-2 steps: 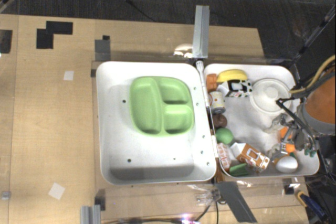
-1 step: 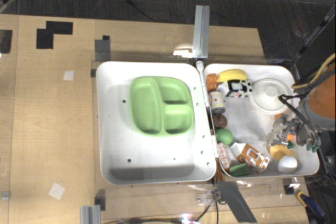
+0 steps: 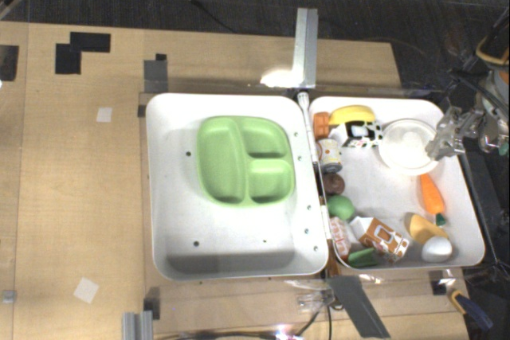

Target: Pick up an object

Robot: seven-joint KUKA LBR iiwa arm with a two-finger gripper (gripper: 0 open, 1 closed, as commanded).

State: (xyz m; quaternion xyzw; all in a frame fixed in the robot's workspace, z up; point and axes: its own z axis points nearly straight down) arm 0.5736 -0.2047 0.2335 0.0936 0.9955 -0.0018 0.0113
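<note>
White bins sit side by side on a wooden bench (image 3: 72,195). Left bin (image 3: 171,171) holds a green divided tray (image 3: 243,159), three compartments, lying flat near the bin's middle.

Right bin (image 3: 470,227) holds the loose objects. Along its left wall, top to bottom: a small orange-brown item (image 3: 320,123), a can (image 3: 329,155) lying by the wall, a dark brown round item (image 3: 335,184), a green ball (image 3: 341,208). Near the top wall: a banana (image 3: 351,115), touching a black-and-white cow toy (image 3: 358,133) just below it. A clear round bowl (image 3: 407,144) sits to the right of the cow toy, upright, rim up. A carrot (image 3: 432,195) lies below the bowl, near the right wall, tilted. At the bottom: a red-and-white packet (image 3: 340,235), a green pepper-like piece (image 3: 363,256), a brown-and-white carton (image 3: 384,240), a yellow wedge (image 3: 422,227), a white egg (image 3: 436,248) in the lower right corner. Carton and green piece touch; wedge and egg lie just beside each other.

Gripper (image 3: 443,141) is over the upper right part of the right bin, at the bowl's right edge. Metal fingers (image 3: 449,127) point left toward the bowl; whether they touch its rim cannot be told. Whether the gripper is parted or closed cannot be told at this resolution. Nothing is seen between the fingers. Arm (image 3: 490,103) enters from the right, over the bin's right wall.

All candidate objects lie in the right bin, resting on its floor.
</note>
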